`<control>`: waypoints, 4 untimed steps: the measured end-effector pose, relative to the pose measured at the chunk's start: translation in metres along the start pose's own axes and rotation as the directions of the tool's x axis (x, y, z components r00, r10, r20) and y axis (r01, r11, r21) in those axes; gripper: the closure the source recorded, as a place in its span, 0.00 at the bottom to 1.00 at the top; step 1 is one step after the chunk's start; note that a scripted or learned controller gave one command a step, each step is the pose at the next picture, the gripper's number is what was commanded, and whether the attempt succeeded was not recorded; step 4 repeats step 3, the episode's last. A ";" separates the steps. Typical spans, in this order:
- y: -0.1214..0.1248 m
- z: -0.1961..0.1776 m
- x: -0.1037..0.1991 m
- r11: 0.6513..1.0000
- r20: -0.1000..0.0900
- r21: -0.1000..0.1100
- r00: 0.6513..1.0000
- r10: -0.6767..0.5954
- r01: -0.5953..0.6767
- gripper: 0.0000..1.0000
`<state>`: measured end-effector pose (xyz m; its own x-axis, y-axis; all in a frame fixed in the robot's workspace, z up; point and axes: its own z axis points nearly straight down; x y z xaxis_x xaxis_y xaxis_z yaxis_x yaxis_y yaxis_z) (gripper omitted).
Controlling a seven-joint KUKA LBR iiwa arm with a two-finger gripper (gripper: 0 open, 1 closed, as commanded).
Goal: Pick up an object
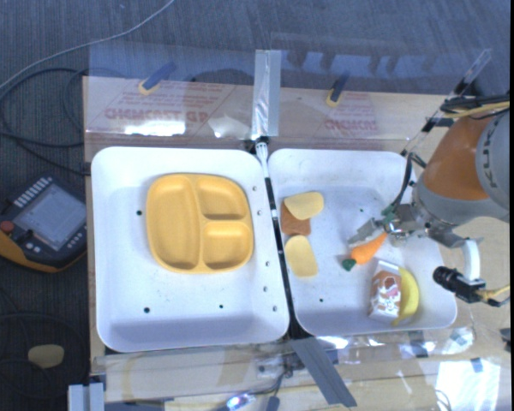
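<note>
In the right bin (pixel 343 165) an orange toy carrot (pixel 367 248) with a green tip lies near the middle. My gripper (pixel 379 229) hangs just above the carrot's upper right end, reaching in from the right, and seems to touch it or come very close. A banana (pixel 408 294) and a small red and white carton (pixel 383 294) lie side by side at the bin's front right. Two pale yellow slices (pixel 304 204) (pixel 301 256) and a brown piece (pixel 293 224) sit along the bin's left wall.
The left bin (pixel 111 315) holds a yellow divided plate (pixel 200 222). The grey and orange arm (pixel 463 174) covers the right bin's right rim. A black part (pixel 450 279) juts out beside the banana. A pendant (pixel 38 221) lies on the floor at left.
</note>
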<state>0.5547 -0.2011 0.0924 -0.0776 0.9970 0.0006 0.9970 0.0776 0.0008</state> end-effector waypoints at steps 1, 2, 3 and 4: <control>0.010 0.002 0.041 0.999 0.009 -0.011 0.999 -0.039 0.039 0.00; 0.011 -0.007 0.043 0.999 0.004 -0.013 0.999 -0.039 0.039 1.00; 0.030 -0.090 0.131 0.976 0.001 0.004 0.976 0.217 -0.217 1.00; 0.030 -0.090 0.131 0.976 0.001 0.004 0.976 0.217 -0.217 1.00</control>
